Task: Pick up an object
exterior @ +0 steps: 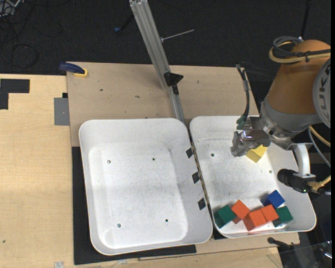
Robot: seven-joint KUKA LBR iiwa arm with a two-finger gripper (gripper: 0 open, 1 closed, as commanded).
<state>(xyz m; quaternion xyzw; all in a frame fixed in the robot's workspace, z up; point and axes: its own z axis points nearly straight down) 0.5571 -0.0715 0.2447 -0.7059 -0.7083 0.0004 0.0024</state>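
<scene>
the arm [293,94] reaches in from the right over the right bin [223,128], with the gripper [243,144] low over that bin's far half. just right of the gripper, touching or very nearly so, sits a yellow block [256,153], tilted so that 1 corner points toward the near side. whether the block is between the fingers or merely beside them i cannot tell, and i cannot tell either if the gripper is parted or closed; the metal head hides that. the relation that matters: the yellow block lies a touch right and near of the gripper, so in my judgement a grasp calls for only a small shift that way, with the jaws turned to meet the block's flat faces and not its corners. the other candidates sit well apart in the near right corner of the same bin: a green block [225,214], 2 orange blocks [241,209] [258,216], a blue block [275,197] and a second green one [283,214], packed close together, which would make a clean grip harder there. the left bin [100,135] has no blocks.
</scene>
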